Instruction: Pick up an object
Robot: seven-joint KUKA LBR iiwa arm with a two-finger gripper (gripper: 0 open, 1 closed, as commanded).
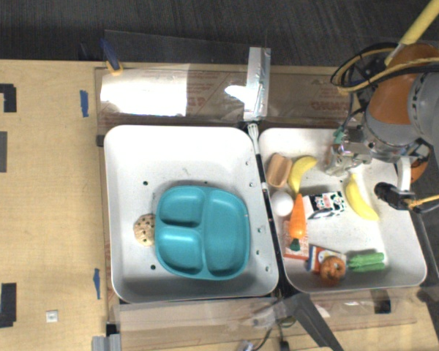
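Observation:
My gripper (339, 164) hangs over the back of the right bin (404, 248), between two yellow bananas. One banana (301, 171) lies just to its left, the other (360, 199) just below and to its right. A small black-and-white carton (327, 204) lies in front of the gripper. A brown bun (279, 170), a white ball (282, 205) and an orange carrot (298, 220) line the bin's left side. Near the front lie a red-orange round fruit (334, 268) and a green item (366, 259). I see nothing held.
The left bin (132, 146) holds a teal divided plate (203, 230) and a speckled cookie (143, 229) beside it. A clear plastic sheet and a metal bracket (257, 82) stand behind the bins. Cables loop near the arm at the upper right.

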